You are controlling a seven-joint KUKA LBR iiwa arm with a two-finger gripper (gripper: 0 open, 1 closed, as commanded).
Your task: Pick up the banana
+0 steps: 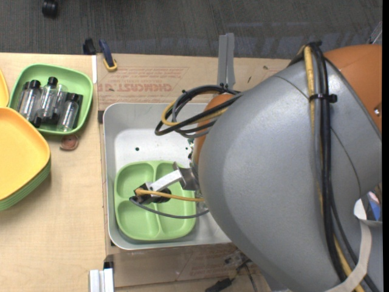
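Hanging over the white bin [110, 163], the arm [273, 181] overlaps a green plate [130, 184]

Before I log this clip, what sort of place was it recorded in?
Most likely a robotics lab or test workshop: a large grey robot arm reaches over a shallow white bin on a pale wooden bench, with grey office carpet and a black chair caster behind.

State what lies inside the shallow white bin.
A green divided plastic tray lies in the shallow white bin. The grey robot arm hides the bin's right side.
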